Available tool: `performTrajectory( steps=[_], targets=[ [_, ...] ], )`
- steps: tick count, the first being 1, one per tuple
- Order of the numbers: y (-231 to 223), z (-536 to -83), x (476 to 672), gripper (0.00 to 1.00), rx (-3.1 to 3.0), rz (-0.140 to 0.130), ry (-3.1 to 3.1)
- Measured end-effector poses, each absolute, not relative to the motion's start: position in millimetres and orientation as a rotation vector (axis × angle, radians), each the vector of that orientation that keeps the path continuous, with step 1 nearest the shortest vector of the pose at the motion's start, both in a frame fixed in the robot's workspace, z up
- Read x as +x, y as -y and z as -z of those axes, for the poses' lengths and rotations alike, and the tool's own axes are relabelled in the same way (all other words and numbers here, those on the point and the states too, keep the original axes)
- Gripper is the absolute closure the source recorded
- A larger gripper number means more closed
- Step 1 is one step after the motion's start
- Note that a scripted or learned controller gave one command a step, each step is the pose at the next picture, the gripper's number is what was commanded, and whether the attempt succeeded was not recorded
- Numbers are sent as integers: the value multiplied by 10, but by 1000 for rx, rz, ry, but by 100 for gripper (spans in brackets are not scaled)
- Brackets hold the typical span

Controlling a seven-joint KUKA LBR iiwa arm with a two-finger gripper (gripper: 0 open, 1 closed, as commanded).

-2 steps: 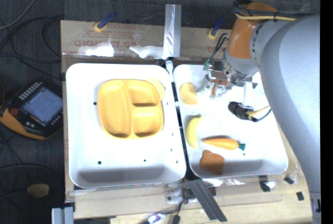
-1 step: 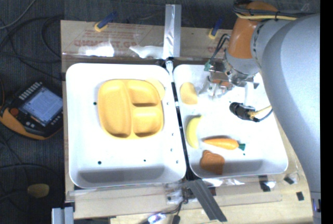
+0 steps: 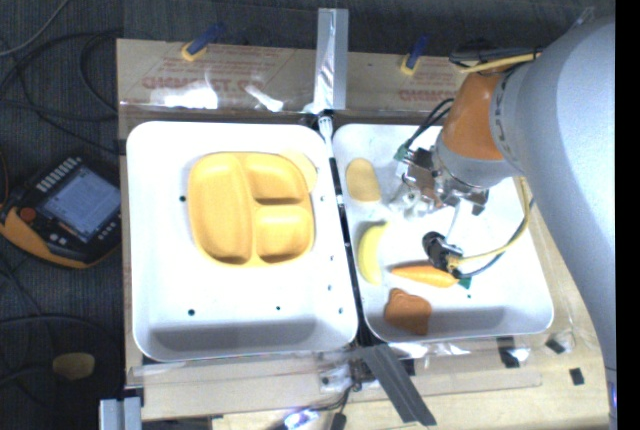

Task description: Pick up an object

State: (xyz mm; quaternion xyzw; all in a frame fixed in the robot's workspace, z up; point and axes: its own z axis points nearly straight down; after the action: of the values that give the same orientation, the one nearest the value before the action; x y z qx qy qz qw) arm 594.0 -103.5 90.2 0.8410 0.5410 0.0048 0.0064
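The right bin [image 3: 520,303] holds several small toy foods. A pale yellow piece [image 3: 362,180] lies near its back left, and a yellow banana-like piece [image 3: 370,251] rests along the left wall. An orange carrot [image 3: 422,273] lies in the middle, with a brown-orange lump [image 3: 408,311] at the front. My gripper [image 3: 428,196] hangs low over the bin's middle back, just right of the pale piece and above the carrot. Nothing visible sits in it.
A yellow compartment tray [image 3: 250,206] lies in the left bin [image 3: 160,318]. The divider wall [image 3: 343,248] runs between the bins. The bulky grey arm [image 3: 570,148] covers the right bin's far right. Cables [image 3: 480,258] and a black part trail below the wrist.
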Motion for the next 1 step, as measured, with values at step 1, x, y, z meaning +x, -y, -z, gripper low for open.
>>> performTrajectory(
  steps=[1],
  targets=[
    [1021,-879,5930,0,2633,-11,-1697]
  ],
)
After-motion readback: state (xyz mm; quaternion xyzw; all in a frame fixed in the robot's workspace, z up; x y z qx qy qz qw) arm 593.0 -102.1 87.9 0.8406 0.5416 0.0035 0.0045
